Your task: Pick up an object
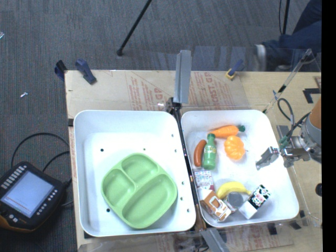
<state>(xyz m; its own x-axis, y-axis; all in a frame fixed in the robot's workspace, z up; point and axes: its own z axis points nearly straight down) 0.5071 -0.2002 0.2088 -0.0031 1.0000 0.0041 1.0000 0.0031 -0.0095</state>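
Gripper sits at about three o'clock in my view, hanging over the right side of the right bin, with the grey arm reaching in behind it from the right edge. I cannot tell whether the tool is apart or together; it shows as a small grey blur, and I see nothing clamped in it.

My candidates all lie in the right bin. A carrot rests at twelve o'clock in that bin, and an orange bell pepper lies just below it. A green bottle stands out beside a sausage, the two nearly touching at the bin's nine o'clock. A small red-and-white packet lies below them. Toward six o'clock a banana curves over a silver can, with a brown bread-like piece to the left and a cow-patterned milk carton to the right.

Over in the left bin, a green divided plate lies tilted across the middle. A teach pendant rests on the floor at nine o'clock.
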